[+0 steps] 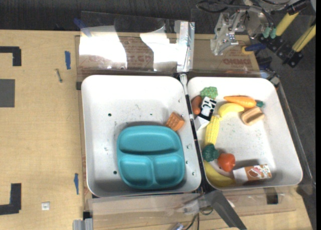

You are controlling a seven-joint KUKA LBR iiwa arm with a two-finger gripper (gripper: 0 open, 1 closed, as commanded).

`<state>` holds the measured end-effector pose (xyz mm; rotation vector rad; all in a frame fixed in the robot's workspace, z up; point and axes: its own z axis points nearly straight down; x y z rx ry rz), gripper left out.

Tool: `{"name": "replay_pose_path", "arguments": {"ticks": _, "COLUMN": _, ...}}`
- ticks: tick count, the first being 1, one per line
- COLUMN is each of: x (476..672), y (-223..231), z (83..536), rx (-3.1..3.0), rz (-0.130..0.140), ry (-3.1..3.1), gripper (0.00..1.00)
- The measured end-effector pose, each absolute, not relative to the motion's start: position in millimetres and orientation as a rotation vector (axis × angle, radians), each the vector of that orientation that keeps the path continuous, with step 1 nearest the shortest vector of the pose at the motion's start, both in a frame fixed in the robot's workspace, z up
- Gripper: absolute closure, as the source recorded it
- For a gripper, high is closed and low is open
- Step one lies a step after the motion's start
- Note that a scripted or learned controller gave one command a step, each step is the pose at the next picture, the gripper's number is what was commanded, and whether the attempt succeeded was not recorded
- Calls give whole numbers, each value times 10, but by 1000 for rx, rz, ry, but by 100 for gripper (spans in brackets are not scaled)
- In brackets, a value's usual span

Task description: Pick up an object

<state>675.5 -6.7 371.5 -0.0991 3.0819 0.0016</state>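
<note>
My gripper (pixel 225 42) hangs above the bench behind the right bin (pixel 281 138), beyond its far rim, open with nothing between its fingers. In the right bin lie a carrot (pixel 239 101), a hot dog bun (pixel 252 116), a banana (pixel 228 109), a corn cob (pixel 212 129), a green broccoli (pixel 209 92), a black and white piece (pixel 207 107), a red tomato (pixel 226 161), a second broccoli (pixel 209 152), another banana (pixel 218 175) and a small red and white carton (pixel 258 172). The left bin (pixel 100 103) holds a teal divided plate (pixel 150 156) and an orange waffle-like piece (pixel 175 121).
A clear plastic sheet (pixel 135 48) lies on the cardboard behind the left bin. Yellow and black tool handles and cables (pixel 286 33) hang by the arm's wrist at the top right. The wooden bench top (pixel 35 133) stretches out to the left.
</note>
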Motion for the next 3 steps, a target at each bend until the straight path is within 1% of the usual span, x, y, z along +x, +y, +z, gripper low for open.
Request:
{"name": "replay_pose_path", "arguments": {"ticks": 1, "x": 6666, "y": -116, "z": 2784, "rx": -146, "rz": 1, "ry": 3140, "gripper": 100}}
{"name": "replay_pose_path", "arguments": {"ticks": 2, "x": 6648, "y": 101, "z": 3252, "rx": -385, "rz": 0, "ry": 3104, "gripper": 100}}
{"name": "replay_pose_path", "arguments": {"ticks": 3, "x": 6682, "y": 135, "z": 3498, "rx": -396, "rz": 0, "ry": 3104, "gripper": 100}}
